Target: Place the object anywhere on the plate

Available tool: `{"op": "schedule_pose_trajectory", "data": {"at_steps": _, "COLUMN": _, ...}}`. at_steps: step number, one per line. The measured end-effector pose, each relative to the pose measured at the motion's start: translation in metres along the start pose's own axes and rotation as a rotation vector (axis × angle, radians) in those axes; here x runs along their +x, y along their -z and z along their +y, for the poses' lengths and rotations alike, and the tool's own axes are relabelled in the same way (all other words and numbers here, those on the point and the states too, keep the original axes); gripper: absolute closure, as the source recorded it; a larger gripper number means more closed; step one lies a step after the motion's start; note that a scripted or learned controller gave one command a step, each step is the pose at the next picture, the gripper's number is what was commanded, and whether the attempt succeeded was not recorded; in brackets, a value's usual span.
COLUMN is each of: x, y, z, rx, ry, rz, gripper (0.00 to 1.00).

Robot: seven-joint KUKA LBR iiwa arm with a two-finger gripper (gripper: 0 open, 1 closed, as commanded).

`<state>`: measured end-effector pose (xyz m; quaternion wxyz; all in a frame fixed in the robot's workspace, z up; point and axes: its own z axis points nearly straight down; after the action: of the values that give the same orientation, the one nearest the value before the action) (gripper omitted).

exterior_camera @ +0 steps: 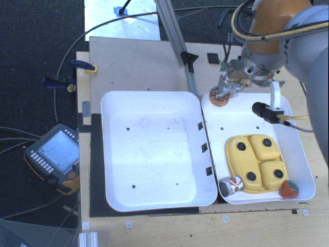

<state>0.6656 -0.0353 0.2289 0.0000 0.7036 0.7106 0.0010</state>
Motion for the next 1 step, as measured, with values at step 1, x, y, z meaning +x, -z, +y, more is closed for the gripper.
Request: {"op": "schedule_pose_trajectory", "data": {"at_steps": 1, "x": 0.0577, "y": -0.0097, "z": -0.0053, "rx": 0.000, "ry": 0.001, "rz": 0.001, "gripper": 1.00}}
